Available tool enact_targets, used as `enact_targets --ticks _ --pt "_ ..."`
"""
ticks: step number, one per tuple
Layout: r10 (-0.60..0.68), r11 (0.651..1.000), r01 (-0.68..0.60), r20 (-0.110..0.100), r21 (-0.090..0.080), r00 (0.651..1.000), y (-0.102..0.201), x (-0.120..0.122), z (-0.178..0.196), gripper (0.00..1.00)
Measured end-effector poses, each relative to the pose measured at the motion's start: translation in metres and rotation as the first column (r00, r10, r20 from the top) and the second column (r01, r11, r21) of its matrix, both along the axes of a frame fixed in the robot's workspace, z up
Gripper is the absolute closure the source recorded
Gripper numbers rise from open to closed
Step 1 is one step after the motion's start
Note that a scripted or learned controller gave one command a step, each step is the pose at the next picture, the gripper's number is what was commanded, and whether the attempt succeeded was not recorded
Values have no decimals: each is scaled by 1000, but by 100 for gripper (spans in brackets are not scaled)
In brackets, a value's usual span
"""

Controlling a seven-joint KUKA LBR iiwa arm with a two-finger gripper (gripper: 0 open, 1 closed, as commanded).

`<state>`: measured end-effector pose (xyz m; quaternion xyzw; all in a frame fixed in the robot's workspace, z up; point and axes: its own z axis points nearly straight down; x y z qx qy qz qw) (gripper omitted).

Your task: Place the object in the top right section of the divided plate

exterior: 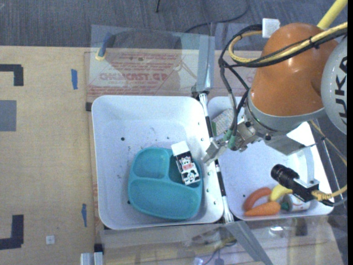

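Although the small black-and-white box (186,164) already lies tilted in the upper right section of the teal divided plate (160,195), one white end rides up over the plate's rim, so it could tip out toward the left bin (110,120) wall if nudged. Just beside it hovers the gripper (212,149), near the divider between bins. Whether its fingers are apart or together I cannot tell; nothing visibly sits between them.

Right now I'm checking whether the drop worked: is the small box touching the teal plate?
Touching. The camera view shows the small black-and-white box resting in the top right section of the teal divided plate, leaning over its rim.
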<state>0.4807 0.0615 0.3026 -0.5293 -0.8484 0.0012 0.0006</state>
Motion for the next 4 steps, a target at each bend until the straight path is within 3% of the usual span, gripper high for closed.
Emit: enact_targets --ticks 1,2,3,4 --pt "-7 1000 7 4 0 1000 -10 1 11 0" --pt "27 1000 -27 2 0 1000 2 0 42 0" --pt "-210 978 210 2 -1 978 36 18 131 0" --pt "-468 884 468 4 -1 884 47 38 124 0"
